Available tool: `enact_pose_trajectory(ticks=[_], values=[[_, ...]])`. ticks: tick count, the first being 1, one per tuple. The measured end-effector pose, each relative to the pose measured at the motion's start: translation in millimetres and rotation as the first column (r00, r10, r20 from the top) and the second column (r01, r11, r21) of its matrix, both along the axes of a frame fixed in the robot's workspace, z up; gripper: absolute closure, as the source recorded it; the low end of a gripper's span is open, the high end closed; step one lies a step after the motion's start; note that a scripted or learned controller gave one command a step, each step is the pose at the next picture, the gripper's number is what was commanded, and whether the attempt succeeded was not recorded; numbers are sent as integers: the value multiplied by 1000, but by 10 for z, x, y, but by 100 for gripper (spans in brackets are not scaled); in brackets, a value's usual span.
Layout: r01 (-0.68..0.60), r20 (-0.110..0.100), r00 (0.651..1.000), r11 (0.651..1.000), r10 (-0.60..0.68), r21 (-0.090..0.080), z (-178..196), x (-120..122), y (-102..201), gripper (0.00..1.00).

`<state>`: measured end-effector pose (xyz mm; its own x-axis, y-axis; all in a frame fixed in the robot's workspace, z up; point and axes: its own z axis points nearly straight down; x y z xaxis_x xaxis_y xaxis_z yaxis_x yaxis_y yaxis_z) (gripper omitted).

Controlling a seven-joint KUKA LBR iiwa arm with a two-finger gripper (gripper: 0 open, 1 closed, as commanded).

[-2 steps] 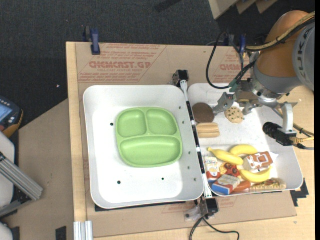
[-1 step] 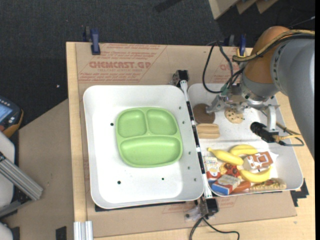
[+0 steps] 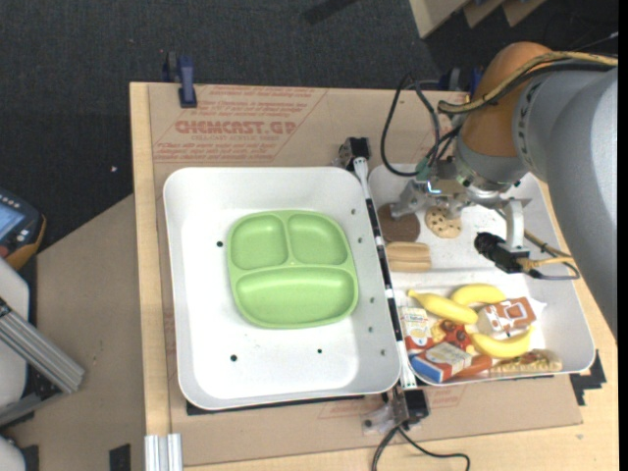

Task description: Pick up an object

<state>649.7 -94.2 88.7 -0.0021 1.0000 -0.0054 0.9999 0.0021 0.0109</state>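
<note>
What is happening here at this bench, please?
A grey robot arm reaches in from the right over the right bin, which holds toy food: a cookie, a brown disc, a tan block, bananas and small packets. Its gripper hovers at the far end of this bin, just above the cookie, with nothing seen in its grasp. The left bin holds a green divided plate.
</note>
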Motion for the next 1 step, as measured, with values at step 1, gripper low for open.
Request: enact_pose_trajectory(ticks=[1], values=[[0, 7, 1000, 1000, 0, -2, 128, 17, -12, 100]])
